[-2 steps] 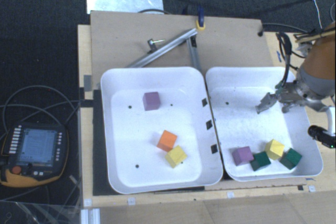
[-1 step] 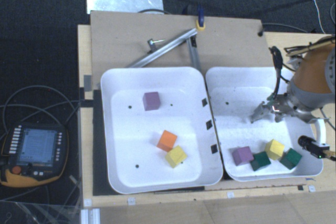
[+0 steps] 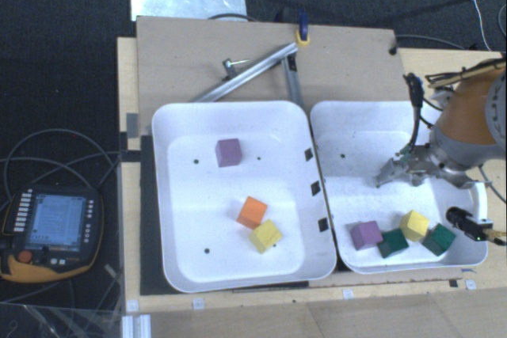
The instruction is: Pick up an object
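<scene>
The left bin (image 3: 170, 194) holds a purple cube (image 3: 228, 152), an orange cube (image 3: 252, 211) and a yellow cube (image 3: 266, 236) that touches the orange one. Along the front of the right bin (image 3: 348, 119) lie a purple cube (image 3: 366, 233), a dark green cube (image 3: 392, 242), a yellow cube (image 3: 413, 225) and another green cube (image 3: 438, 238). My gripper (image 3: 401, 175) hangs over the middle of the right bin, behind that row of cubes. Its fingers are spread open with nothing between them.
A metal bar (image 3: 249, 71) lies on the brown board behind the bins. A teach pendant (image 3: 49, 229) rests on the floor at the left. The arm's grey body and orange band (image 3: 475, 111) cover the right bin's right side.
</scene>
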Motion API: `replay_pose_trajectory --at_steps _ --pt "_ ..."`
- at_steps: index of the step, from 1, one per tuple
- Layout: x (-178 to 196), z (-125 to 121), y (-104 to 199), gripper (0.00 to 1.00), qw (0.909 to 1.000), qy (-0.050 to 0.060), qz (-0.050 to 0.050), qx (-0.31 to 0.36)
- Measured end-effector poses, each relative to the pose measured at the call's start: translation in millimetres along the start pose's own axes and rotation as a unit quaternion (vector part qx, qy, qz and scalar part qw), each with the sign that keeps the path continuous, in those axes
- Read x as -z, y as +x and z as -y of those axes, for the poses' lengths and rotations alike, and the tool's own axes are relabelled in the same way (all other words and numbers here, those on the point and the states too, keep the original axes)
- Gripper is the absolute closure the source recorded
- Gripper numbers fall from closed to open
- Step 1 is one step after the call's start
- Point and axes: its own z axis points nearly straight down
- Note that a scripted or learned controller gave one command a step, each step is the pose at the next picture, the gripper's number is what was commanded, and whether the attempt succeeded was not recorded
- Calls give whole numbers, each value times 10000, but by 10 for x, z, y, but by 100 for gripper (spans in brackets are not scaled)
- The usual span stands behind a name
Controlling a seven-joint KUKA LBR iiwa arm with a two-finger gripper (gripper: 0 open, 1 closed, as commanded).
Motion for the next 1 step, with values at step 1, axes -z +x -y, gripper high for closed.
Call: replay_pose_trajectory --at_steps 1 --pt "119 -12 -4 100 10000 -22 5 10"
